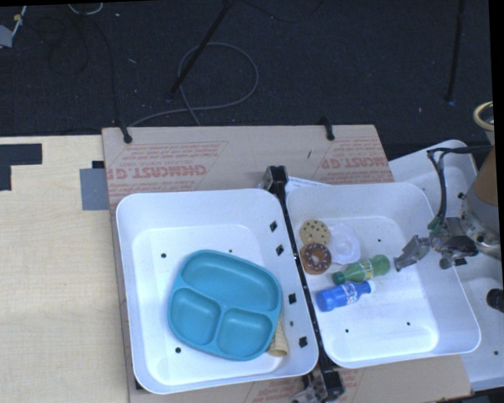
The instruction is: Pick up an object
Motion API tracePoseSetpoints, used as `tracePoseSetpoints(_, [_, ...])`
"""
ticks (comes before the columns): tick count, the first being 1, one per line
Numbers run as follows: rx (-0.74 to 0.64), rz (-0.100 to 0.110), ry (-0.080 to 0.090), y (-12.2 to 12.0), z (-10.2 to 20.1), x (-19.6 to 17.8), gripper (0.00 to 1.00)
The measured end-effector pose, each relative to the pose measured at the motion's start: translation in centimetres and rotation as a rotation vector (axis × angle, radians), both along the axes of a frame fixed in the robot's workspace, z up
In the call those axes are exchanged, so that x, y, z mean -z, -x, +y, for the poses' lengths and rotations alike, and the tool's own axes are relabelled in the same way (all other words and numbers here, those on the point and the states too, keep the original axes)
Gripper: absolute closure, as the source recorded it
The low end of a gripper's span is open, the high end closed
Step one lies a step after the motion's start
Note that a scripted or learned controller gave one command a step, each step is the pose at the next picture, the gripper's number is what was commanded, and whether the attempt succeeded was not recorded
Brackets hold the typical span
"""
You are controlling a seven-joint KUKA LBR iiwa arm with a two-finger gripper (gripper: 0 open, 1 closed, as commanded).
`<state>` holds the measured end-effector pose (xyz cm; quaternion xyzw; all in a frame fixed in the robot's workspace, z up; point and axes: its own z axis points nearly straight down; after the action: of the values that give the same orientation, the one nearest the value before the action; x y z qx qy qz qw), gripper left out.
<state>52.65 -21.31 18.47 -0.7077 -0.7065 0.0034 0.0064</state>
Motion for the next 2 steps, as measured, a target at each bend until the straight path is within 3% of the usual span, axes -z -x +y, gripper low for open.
tracePoseSetpoints(1, [-0.002,-0.011,0.003,-0.3,0.0,-0.6,0.00])
tracePoseSetpoints(2, [-0.002,-0.007,0.001,-0.3,0.8,4.1,0.00])
